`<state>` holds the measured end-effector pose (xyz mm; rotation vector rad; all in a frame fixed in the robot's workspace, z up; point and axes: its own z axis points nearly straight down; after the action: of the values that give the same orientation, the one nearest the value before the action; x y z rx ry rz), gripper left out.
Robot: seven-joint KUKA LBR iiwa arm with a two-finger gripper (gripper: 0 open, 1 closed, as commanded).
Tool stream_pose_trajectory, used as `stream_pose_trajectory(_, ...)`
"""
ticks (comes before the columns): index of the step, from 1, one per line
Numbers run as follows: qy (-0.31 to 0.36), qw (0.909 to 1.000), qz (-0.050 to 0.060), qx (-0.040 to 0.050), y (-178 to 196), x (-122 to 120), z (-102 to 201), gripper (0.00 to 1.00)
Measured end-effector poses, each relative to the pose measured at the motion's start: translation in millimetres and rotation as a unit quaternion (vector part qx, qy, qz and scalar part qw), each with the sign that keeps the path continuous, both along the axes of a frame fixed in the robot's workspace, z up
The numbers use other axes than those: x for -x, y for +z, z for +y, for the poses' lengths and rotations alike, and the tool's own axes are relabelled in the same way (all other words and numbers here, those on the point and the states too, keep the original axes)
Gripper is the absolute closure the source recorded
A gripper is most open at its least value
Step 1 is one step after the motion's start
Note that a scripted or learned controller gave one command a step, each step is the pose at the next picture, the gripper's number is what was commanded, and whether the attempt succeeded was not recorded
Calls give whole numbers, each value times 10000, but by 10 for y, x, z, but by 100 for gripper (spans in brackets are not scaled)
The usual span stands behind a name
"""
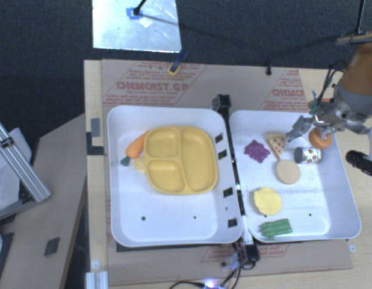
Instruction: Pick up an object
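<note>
Camera view | tool (299, 130) above right bin (348, 221) | grip state unclear

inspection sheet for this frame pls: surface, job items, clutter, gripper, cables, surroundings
Surface: two shallow white bins side by side, left bin and right bin, on a cardboard sheet.
Job's things: right bin holds a purple piece, a cheese wedge, a small can, a beige disc, a yellow disc, a green piece and an orange piece. Left bin holds a yellow divided plate and a toy carrot at the plate's left edge.
Clutter: nothing seen.
Gripper: gripper over the right bin's far side, near the cheese wedge; holds nothing visible.
Cables: black cable across the dark floor behind the bench.
Surroundings: shiny metal sheet on the floor.
</note>
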<state>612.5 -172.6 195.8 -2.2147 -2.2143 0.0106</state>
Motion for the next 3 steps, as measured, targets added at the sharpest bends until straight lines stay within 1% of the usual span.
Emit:
stream_pose_trajectory(1, 15, 10000, -65, 13, 83, -30, 3, 0)
stream_pose_trajectory(2, 15, 10000, -50, 8, -538, -59, 30, 0)
stream_pose_trajectory(3, 29, 9999, -125, 26, -587, -97, 25, 0)
